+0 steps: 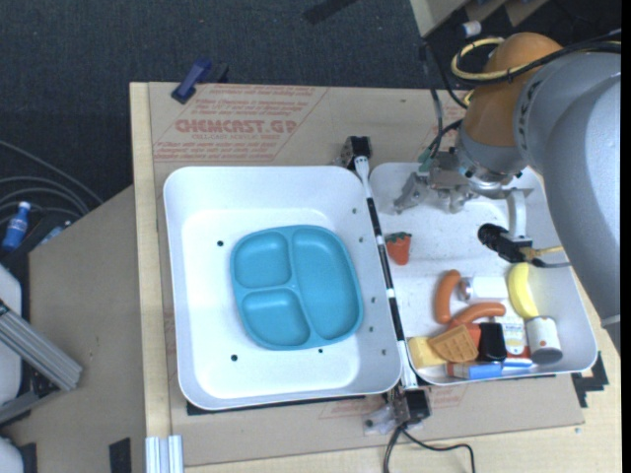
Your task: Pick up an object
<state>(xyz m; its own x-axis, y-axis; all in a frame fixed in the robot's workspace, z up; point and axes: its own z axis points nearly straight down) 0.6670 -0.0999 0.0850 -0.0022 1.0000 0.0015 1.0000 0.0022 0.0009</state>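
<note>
Over the right bin's far end hangs my hand, grasping nothing that I can see; whether it is released or clenched I cannot tell. Nearest object, the carrot, lies just toward the camera from it, upright-looking, by the dividing wall.

One fixed camera above the bench, looking down at a slant — both white bins framed, moderately near

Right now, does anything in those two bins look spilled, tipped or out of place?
Nothing looks spilled or broken. The blue tray lies flat in the left bin. The toys sit jumbled in the right bin's near corner, while one carrot lies apart by the divider.
</note>
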